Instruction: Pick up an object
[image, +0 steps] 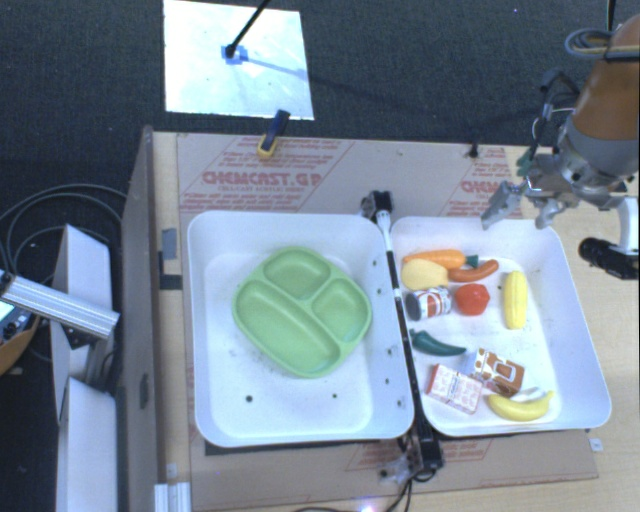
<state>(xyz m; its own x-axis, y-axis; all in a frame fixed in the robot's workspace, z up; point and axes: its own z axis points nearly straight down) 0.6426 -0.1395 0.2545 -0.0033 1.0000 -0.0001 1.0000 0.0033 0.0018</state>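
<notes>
- The arm (605, 110) comes in from the right and hangs above the far right corner of the right bin (575, 300).
- Its gripper (524, 205) has the jaws spread apart, and nothing is between them.
- No object is chosen yet, so I judge the step to be the approach, before any descent.
- The things to pick lie in the right bin: a carrot (433, 258), a sausage (473, 270), a tomato (472, 298), a small can (430, 303), two bananas (515, 299), a green pepper (436, 344) and two small boxes (456, 388).
- The left bin (215, 300) carries a green tray (302, 310).
- Next, I think, the jaws must come down over one piece; the upright banana is near and stands apart from its neighbours.
</notes>
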